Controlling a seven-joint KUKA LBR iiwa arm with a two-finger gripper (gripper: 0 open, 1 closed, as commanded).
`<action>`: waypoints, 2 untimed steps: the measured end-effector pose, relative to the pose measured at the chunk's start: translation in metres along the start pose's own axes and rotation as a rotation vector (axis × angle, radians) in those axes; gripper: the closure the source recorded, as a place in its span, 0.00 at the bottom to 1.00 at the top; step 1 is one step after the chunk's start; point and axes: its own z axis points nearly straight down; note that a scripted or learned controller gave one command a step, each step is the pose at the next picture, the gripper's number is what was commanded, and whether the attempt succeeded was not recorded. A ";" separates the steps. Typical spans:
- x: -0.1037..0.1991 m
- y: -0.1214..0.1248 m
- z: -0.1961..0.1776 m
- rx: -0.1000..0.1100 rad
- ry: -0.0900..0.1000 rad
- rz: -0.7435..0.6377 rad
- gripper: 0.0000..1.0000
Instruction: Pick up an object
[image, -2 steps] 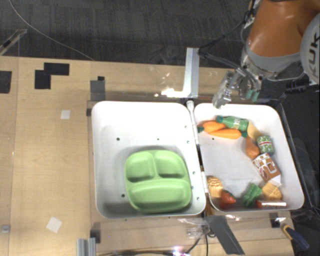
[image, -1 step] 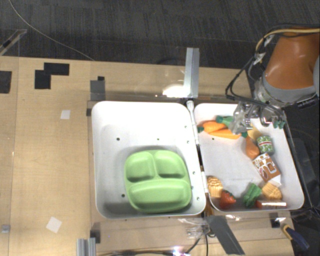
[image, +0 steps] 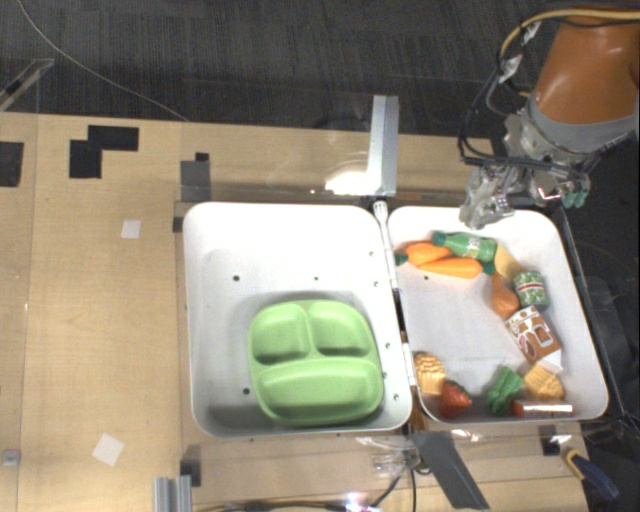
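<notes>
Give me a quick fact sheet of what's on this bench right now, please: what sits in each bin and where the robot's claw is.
left bin: a green divided tray, lying flat toward the near side
right bin: toy food along the far, right and near sides
far items: green bottle beside an orange carrot
near items: strawberry, corn piece
gripper: above the right bin's far edge, close to the green bottle
held object: none seen between the fingers
arm: reaches in from the right, orange band visible
</notes>
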 end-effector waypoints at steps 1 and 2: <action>-0.003 0.001 -0.014 0.002 -0.012 0.000 1.00; -0.006 0.001 -0.027 0.004 -0.024 0.000 1.00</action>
